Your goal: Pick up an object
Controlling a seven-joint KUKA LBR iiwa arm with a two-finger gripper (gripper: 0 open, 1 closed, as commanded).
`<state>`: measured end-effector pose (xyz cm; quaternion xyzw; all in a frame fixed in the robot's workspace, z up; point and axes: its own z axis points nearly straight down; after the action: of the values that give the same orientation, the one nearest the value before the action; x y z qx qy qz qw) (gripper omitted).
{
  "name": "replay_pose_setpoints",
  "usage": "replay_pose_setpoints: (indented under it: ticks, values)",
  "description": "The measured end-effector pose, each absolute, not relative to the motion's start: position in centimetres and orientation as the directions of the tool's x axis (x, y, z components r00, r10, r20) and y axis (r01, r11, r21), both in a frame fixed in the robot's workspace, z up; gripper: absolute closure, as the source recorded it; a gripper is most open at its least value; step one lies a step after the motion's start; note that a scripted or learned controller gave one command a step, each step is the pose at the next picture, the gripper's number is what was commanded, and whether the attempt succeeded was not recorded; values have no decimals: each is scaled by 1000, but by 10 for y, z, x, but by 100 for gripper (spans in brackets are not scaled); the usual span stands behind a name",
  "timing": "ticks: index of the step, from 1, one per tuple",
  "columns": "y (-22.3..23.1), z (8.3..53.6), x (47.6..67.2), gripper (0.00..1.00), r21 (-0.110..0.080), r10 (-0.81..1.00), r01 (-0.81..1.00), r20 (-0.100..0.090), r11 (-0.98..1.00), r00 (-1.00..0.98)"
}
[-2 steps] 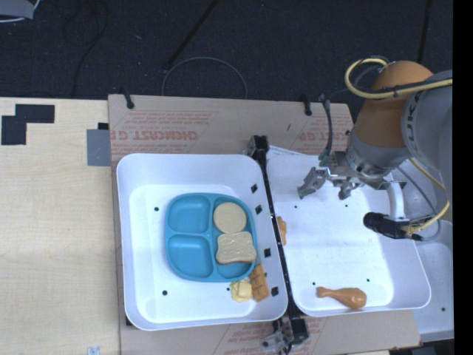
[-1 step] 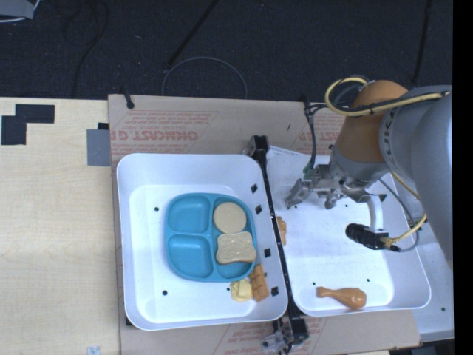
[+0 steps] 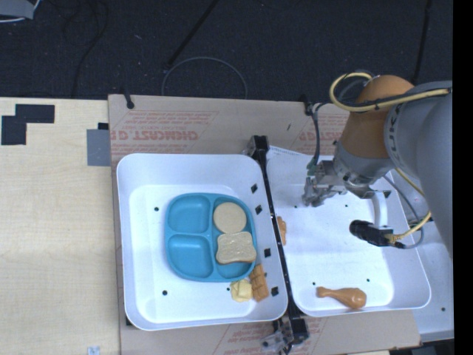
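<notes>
Hanging over the upper part of the right bin (image 3: 414,287), the gripper (image 3: 316,195) is pointing down near that bin's floor, and whether it is parted or closed cannot be told from this slant; nothing is showing between its tips. Behind it the grey arm (image 3: 421,154) with its orange band (image 3: 373,124) is reaching in across the right bin's far corner, trailing yellow cable loops. Smooth white floor is lying open around the gripper toward the bin's middle. A tan chicken drumstick (image 3: 342,296), rounded at one end and thin at the other, is lying well apart from the gripper near the right bin's front wall. A small orange piece (image 3: 281,230) is sitting against the right bin's left wall. Beyond that wall, the left bin (image 3: 140,302) is holding a glossy blue divided plate (image 3: 188,246) with a round tan patty (image 3: 229,217) and a toast slice (image 3: 236,249) in its compartments nearest the right bin, while a yellow chunk (image 3: 240,291) and an orange waffle-like piece (image 3: 258,283) are resting just beside the plate's front edge.
</notes>
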<state>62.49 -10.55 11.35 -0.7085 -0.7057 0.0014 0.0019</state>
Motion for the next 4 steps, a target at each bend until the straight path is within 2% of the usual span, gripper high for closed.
replay_pose_setpoints:
  ticks: [2, 4]
  values:
    - [-99, 208, 629, 100, 1, 1000, 1000, 0, 2, -2]
    - [5, 198, 618, 100, -5, 1000, 1000, 2, 4, -4]
